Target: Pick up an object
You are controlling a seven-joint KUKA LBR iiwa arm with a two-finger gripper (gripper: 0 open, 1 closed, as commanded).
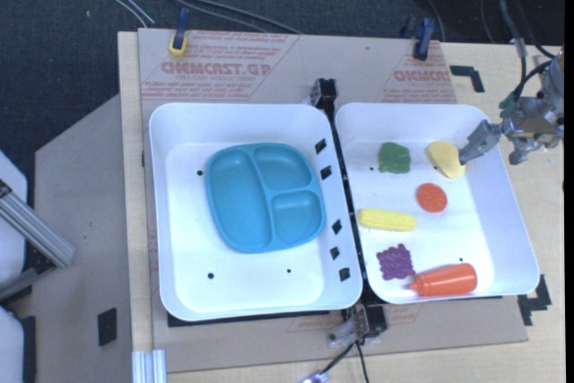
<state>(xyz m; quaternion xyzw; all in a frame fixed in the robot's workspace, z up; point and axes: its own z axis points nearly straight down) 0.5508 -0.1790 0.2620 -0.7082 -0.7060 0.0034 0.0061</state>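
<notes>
Stock, right bin (516, 220): yellow toy piece (446, 159) at the far right, green one (394, 158) just beside, corn cob (387, 219), tomato (431, 197), grapes (395, 262), carrot (445, 280). Likely light, hard, slick plastic; best gripped across narrow middles. End effector (475, 144): at the yellow piece's edge, opening cannot be told, nothing visibly held.
</notes>
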